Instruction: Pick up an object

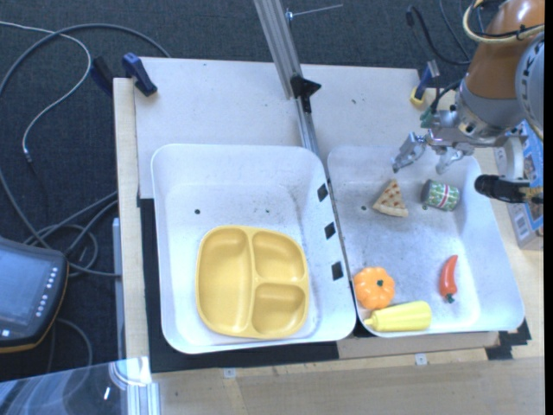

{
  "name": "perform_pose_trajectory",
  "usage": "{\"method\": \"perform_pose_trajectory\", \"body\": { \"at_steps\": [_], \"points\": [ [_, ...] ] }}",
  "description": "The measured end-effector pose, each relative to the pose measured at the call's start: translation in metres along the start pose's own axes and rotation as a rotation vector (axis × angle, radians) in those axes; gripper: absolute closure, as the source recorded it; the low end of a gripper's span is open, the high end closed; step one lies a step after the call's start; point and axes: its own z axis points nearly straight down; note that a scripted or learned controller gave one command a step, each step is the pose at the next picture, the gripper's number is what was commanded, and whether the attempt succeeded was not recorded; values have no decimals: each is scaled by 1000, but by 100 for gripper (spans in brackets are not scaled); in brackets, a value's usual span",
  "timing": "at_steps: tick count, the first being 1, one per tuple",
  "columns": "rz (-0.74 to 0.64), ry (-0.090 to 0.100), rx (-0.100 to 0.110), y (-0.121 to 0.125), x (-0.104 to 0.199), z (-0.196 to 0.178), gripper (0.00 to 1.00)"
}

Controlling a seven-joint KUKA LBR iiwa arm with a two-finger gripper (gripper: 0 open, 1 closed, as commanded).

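Below hand (spread): can.

The table is a pale board, and two white bins sit directly on it side by side. Taking the left bin as the landmark, the right bin touches its right edge. A blue clamp grips the table's corner beyond the left bin's far-left corner.

Arm and tablet cut off by frame edges.
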Motion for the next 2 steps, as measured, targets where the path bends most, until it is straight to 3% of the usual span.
{"method": "perform_pose_trajectory", "body": {
  "at_steps": [1,2],
  "points": [
    [-2,0,0,1,5,63,0],
    [-2,-1,-10,4,5,46,100]
  ]
}}
